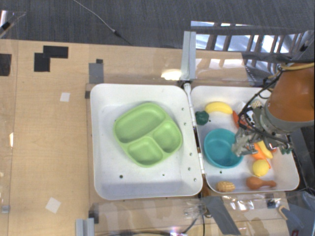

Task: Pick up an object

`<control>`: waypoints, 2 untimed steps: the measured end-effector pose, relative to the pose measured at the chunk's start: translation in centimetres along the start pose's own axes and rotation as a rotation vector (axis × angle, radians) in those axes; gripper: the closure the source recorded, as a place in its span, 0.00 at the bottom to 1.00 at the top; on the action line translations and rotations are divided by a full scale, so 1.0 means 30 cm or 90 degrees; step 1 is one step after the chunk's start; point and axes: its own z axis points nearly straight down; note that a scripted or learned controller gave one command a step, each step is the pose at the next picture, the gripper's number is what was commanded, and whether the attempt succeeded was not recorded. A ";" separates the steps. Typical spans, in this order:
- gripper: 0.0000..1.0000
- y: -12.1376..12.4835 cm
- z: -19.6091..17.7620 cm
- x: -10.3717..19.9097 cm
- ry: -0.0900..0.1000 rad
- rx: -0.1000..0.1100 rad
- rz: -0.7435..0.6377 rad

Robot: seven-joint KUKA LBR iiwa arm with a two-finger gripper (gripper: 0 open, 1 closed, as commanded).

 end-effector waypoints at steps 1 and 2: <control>1.00 -0.221 0.008 0.164 -0.004 0.005 -0.150; 1.00 -0.276 -0.253 -0.149 -0.008 0.005 -0.061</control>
